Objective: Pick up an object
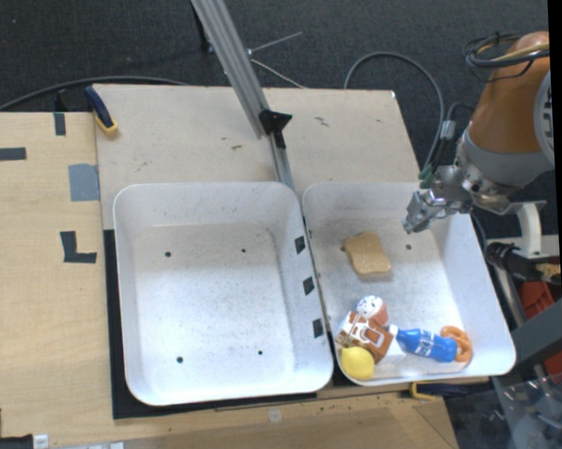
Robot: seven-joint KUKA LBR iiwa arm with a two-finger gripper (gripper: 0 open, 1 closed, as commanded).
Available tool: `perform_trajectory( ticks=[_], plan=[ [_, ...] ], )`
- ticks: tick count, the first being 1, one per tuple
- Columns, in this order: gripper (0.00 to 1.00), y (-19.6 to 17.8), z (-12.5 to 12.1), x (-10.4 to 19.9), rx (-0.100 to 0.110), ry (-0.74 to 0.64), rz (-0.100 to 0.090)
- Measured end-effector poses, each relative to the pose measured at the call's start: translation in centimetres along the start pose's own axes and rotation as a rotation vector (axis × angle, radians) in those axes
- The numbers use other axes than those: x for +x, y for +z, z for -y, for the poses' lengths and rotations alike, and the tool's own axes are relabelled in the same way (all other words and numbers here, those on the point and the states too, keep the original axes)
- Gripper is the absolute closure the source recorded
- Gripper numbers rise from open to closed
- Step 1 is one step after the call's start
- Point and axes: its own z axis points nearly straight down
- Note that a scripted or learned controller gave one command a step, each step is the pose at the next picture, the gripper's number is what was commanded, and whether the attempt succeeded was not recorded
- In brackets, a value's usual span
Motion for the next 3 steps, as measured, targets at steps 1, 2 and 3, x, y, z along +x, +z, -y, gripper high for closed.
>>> perform_trajectory(
  ticks=[1,2,3],
  plan=[
    [1.0,-3.3,-0.1,0.0,0.003,0.001,0.0],
    [1.0,-2.1,-2.1,6.0,0.007,-0.004,-0.003],
    [1.0,-2.2,-4.5,10.4,0.006,-0.003,-0.002]
  ],
)
